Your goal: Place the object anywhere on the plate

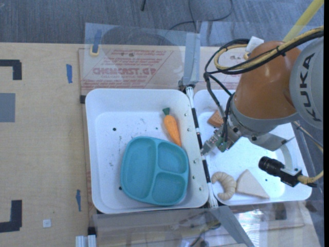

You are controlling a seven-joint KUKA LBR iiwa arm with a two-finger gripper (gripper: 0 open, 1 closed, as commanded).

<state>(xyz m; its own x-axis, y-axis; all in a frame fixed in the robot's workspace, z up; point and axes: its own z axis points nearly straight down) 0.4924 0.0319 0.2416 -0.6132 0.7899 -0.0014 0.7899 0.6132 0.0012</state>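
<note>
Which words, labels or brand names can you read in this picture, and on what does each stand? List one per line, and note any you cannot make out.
"KUKA", partly cut off, in dark letters on the grey arm at the right edge.
Red print on the clear sheet behind the left bin: too blurred to read.
No readable text on the blue plate, the toy carrot or the croissant.

2 white bins (97, 153) on a wooden bench (41, 138); blue tape (69, 72), perhaps markers
</note>
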